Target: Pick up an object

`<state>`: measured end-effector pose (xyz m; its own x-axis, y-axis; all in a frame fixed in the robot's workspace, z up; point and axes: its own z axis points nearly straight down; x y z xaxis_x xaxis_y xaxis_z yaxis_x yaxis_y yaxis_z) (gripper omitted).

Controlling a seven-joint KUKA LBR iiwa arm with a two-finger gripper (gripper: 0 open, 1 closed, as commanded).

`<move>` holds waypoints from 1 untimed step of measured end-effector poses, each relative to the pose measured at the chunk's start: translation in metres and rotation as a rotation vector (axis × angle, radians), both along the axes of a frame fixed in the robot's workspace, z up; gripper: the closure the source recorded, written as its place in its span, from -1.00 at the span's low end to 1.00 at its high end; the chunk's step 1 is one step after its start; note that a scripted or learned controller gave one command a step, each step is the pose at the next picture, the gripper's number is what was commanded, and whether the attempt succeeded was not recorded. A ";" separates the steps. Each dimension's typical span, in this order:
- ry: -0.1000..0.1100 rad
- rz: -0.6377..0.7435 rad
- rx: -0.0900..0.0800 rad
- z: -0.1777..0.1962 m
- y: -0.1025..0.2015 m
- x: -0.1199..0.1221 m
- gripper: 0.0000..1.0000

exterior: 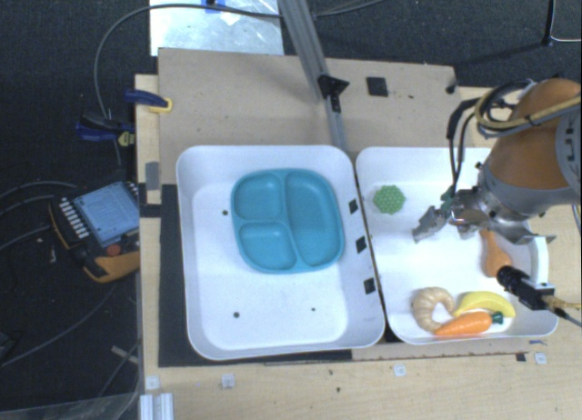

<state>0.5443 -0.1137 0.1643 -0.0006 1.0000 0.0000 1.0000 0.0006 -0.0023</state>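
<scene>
Carrot (464, 324), banana (486, 303) heaped at right bin's near edge; claw (435, 224) released, hovering mid-bin for approach.

We see two white bins (195, 318) on our bench (236, 91), blue divided plate (287, 220) in the left one, green ball (389, 198), croissant (431, 305), carrot (464, 324), banana (485, 303) in the right, claw (427, 225) hovering beside the ball.

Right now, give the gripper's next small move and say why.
Probably shift the gripper toward the green ball and lower onto it. The ball lies alone just beside it in the right bin, while the banana and carrot crowd the near corner.
</scene>
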 end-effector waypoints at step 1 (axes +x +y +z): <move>0.000 0.001 0.001 -0.043 0.005 -0.001 -1.00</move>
